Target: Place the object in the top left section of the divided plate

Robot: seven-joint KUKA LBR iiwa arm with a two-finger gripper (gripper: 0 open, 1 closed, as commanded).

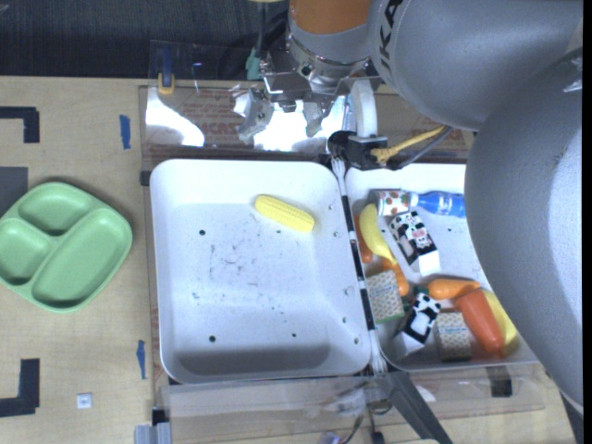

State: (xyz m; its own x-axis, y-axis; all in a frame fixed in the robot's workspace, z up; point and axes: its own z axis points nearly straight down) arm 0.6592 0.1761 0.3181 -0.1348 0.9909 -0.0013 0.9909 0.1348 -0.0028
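Divided plate (63,246): pale green throughout. Corn cob (284,213): yellow, lying in my white left bin (185,340), whose floor carries faint grey scuffs. Right bin (458,169) holds a black-and-white cow-patterned carton (413,236), an orange carrot (481,322) and a yellow banana (371,231). Worktop (74,118): light wood with blue tape marks.

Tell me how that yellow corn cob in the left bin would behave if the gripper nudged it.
The corn cob looks rounded and elongated, so it would probably roll sideways on the left bin's smooth floor. It seems a rigid toy, likely light, and may slide.
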